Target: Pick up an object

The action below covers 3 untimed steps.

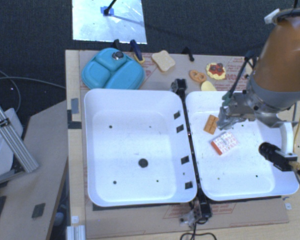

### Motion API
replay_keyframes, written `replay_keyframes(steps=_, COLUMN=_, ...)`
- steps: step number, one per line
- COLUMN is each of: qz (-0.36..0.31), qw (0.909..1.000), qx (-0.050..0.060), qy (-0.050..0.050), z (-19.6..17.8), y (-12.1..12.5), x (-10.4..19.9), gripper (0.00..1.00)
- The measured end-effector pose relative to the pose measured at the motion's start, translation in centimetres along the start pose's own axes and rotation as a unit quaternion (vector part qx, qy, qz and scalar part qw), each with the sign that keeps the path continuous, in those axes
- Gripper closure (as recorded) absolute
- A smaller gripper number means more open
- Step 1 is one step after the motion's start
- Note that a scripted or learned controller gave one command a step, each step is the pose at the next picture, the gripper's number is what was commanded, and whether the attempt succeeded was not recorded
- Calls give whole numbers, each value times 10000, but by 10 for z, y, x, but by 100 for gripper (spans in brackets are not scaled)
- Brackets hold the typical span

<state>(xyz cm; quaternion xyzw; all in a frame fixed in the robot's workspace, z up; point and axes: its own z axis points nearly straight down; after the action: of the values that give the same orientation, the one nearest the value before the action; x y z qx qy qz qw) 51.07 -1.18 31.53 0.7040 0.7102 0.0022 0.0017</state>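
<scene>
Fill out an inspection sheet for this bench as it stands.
Surface: two white bins side by side, left bin, right bin, on a board.
Job's things: orange block and red-and-white packet in the right bin; small dark object in the left bin.
Clutter: blue tray, toast piece, pretzel, round tart, yellow piece behind the bins.
Grippers: gripper low over the right bin beside the orange block; jaws' state unclear.
Cables: dark cable at left.
Surroundings: dark floor, metal sheet, aluminium frame.

Dark carpet floor (30, 29); shiny metal sheet (107, 13) lying on it.
</scene>
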Motion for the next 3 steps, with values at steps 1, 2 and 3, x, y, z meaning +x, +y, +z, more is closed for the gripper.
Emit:
replay_keyframes(steps=1, qz=-11, qw=10000, qx=-1, qy=7, z=-18, y=27, x=68, gripper=100)
replay_keyframes(steps=2, qz=0, qw=10000, qx=-83, qy=21, z=-205, y=47, x=110, gripper=100)
replay_keyframes(steps=3, qz=0, qw=10000, qx=56, qy=-3, z=-116, y=51, x=159, gripper=100)
